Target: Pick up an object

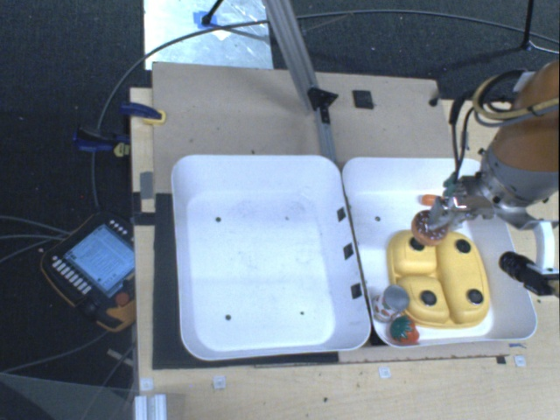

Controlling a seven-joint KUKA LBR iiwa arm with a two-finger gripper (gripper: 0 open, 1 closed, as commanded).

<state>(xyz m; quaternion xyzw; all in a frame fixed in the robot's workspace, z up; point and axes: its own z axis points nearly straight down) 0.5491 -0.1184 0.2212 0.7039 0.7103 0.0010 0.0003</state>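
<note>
One end effector (435, 221) (grip unclear) hovers over a lumpy yellow plastic tray (440, 280).

A tan counter (254, 112) seen from above carries two shallow white bins set side by side and touching. Taking the left bin (262, 256) as the landmark, the right bin (372, 208) sits directly to its right. A dark mat (162, 278) lies under the left bin, showing along its left and lower edges. Behind the left bin, toward its far right corner, a small black square (363, 100) lies flat on the counter. A yellow-handled clamp (144, 112) grips the counter's edge beyond the left bin's far left corner.
</note>
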